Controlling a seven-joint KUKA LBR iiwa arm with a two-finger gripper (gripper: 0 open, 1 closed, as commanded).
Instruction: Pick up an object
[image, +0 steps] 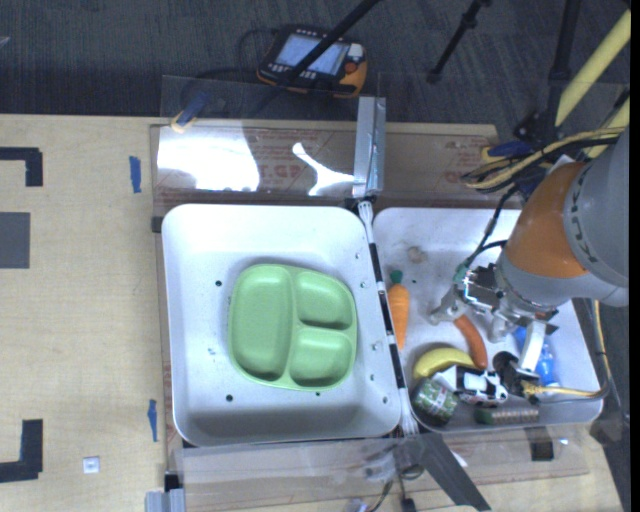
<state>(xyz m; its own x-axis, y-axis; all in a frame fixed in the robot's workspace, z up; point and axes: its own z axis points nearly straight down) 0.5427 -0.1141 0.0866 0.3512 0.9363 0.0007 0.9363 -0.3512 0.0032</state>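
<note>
My gripper (476, 318) hangs low over the right bin (430, 232), its fingers spread open. An orange-red sausage-shaped piece (473, 342) lies just beneath it, roughly between the fingertips and resting on the bin floor. To the left, against the bin's wall, lies a carrot (399, 310). A yellow banana (442, 360) rests at the front. Beside it are a small green-labelled can (434, 397), a black-and-white item (480, 381) and a blue bottle (534, 355). The orange-banded wrist hides the bin's right part.
The left bin (190, 250) bears a green divided plate (292, 325). A metal divider (368, 150) stands between the bins at the back. Cables (520, 160) trail behind the right bin. A small pale object (415, 254) lies at the right bin's back.
</note>
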